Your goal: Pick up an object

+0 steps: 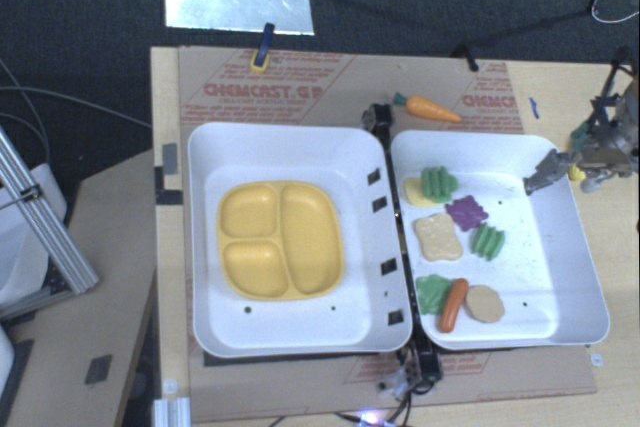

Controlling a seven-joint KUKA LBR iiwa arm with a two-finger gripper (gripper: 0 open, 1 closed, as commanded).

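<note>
White bins were set side by side on the desk (170,115). A yellow divided tray (281,240) was parked in the left bin (290,147). Toy food was scattered in the right bin (560,255): green pieces (438,182), a purple piece (466,212), a cracker (438,238), a sausage (453,304). The gripper (545,173) was seen over that bin's far right edge; whether the jaws were apart couldn't be told. A carrot (428,108) was left outside the bins.

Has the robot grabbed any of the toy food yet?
Not yet. The gripper is at the right bin's far edge, with nothing seen in it. The toy food, like the sausage and purple piece, lies untouched. Reaching down, grabbing and lifting remain.
</note>
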